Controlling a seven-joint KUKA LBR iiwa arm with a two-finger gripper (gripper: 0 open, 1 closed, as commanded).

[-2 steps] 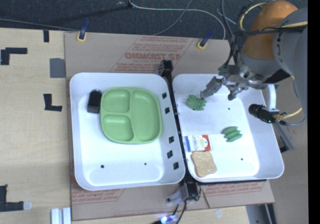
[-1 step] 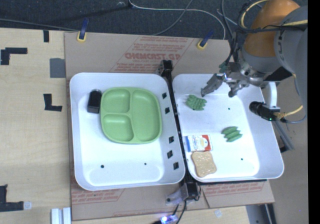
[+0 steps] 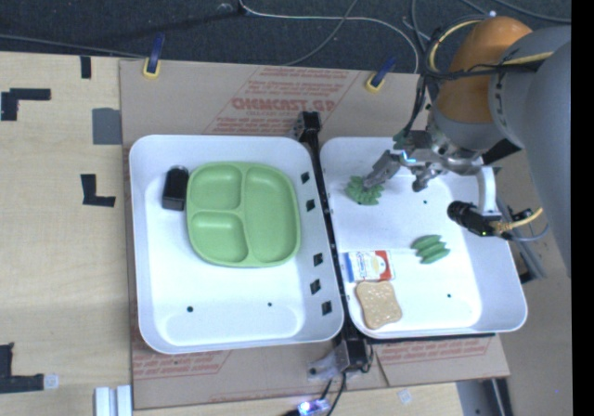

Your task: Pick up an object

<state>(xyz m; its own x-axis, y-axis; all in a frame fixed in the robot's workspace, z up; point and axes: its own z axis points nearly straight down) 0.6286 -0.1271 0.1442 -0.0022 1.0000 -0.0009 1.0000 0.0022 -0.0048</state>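
In the right bin [image 3: 483, 307] lie a small dark green leafy piece [image 3: 364, 191], a green pea pod [image 3: 430, 248], a white carton with red and blue print [image 3: 368, 266] and a slice of toast [image 3: 379, 304]. My gripper [image 3: 396, 178] hangs low over the bin's far part, open. Its left finger [image 3: 379, 170] slants down to the leafy piece and ends right at its upper edge. The right finger [image 3: 421, 177] stands apart over bare bin floor. Nothing is between the fingers.
The left bin [image 3: 158, 303] holds a light green divided plate [image 3: 244, 214] with a small black block [image 3: 174, 188] by its left rim. A black divider [image 3: 320, 219] joins the bins. Cables [image 3: 390, 6] run behind, and the arm's orange band [image 3: 483, 57] looms at the right.
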